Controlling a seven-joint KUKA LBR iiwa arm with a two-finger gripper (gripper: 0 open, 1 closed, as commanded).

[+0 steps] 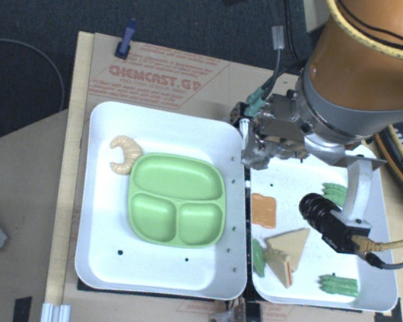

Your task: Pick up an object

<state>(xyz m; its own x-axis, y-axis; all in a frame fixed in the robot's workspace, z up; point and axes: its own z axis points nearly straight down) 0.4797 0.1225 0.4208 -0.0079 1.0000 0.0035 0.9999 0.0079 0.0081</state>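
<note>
Right — arm (380, 64) hangs over the right bin's (375, 291) far-left corner, just beside the wall it shares with the left bin (98, 177). Gripper (258, 157) sits low there; cannot tell its state, nothing seen held. Right bin: orange slab (263, 210) at the left edge, sandwich wedge (288, 249) toward the near-left corner, green pieces (338, 284) near the near edge. Left bin: green divided plate (177, 200) at centre — croissant (125, 154) touching its far-left rim.

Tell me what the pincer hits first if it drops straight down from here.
Likely the bare floor at the upper left of the right bin, close to the wall it shares with the left bin. The pincer sits above the orange slice, though depth is hard to judge.
</note>
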